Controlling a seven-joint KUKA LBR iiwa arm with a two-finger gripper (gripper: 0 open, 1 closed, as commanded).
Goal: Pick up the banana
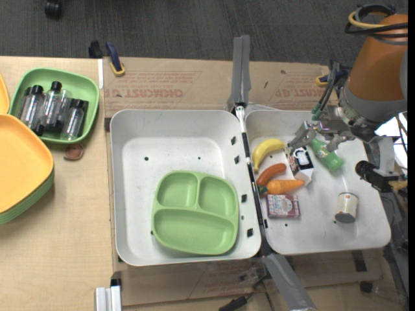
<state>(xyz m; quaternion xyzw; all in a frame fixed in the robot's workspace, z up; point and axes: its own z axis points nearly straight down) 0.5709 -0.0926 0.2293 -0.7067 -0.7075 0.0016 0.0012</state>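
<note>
The yellow banana (267, 151) lies curved at the left side of the right bin (363, 235), close to the divider. Just below it lie a red sausage (272, 172) and an orange carrot (285, 186). My gripper (317, 140) hangs over the upper middle of that bin, to the right of the banana and apart from it. It is open, and the view shows nothing held between its fingers. A green object (329, 159) and a black-and-white packet (301, 161) lie right under it.
A pink packet (283, 206) and a small white can (347, 207) also lie in the right bin. The left bin (130, 173) holds a green divided plate (196, 212). On the bench at left stand a green tray of bottles (54, 106) and stacked orange plates (19, 167).
</note>
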